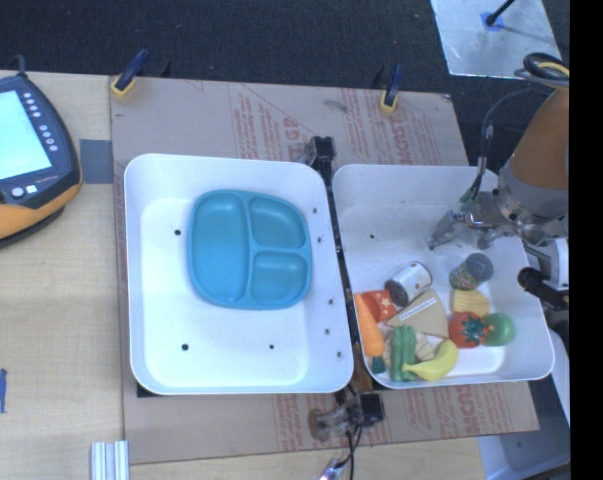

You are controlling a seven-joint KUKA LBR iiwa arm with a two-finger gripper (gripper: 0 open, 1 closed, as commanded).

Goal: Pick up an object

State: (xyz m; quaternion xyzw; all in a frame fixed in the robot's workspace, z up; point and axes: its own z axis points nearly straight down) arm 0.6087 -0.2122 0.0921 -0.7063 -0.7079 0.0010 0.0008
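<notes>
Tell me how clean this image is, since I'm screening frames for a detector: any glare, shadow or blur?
Camera view: even lighting, soft shadows inside the white bins; the blue divided plate is sharp; the tablet screen is washed out by glare; the gripper and the toy food pile look slightly soft.
</notes>
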